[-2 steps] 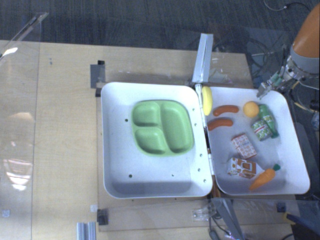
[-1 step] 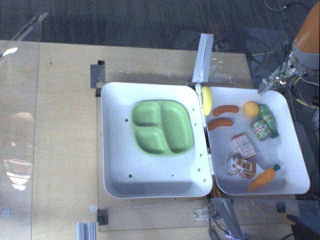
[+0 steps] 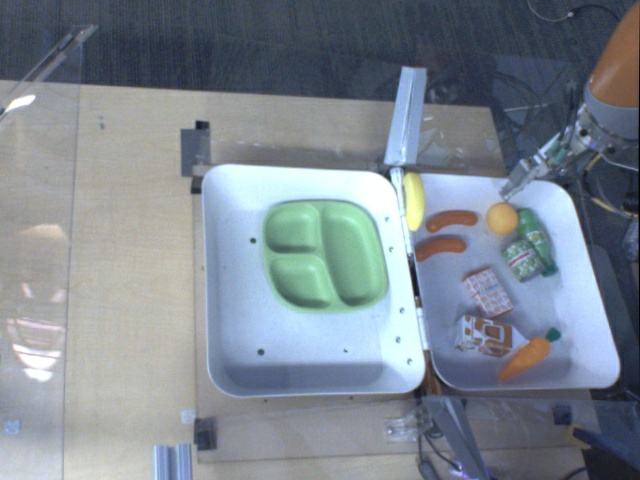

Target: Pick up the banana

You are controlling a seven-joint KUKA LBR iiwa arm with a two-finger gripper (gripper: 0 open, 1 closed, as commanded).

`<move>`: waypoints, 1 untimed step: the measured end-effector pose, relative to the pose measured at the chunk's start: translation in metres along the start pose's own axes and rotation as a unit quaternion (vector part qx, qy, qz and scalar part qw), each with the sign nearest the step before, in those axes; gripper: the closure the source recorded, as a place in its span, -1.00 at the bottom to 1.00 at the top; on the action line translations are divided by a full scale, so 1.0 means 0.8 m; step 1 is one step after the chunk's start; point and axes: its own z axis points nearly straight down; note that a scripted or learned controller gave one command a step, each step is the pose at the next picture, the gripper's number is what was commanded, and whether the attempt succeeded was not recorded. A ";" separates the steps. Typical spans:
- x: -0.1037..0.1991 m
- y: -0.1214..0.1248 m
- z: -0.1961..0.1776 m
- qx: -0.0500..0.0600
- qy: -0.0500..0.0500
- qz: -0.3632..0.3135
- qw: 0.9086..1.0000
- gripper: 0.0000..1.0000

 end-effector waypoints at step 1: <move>0.001 -0.006 0.085 0.004 0.005 -0.087 0.996 -1.00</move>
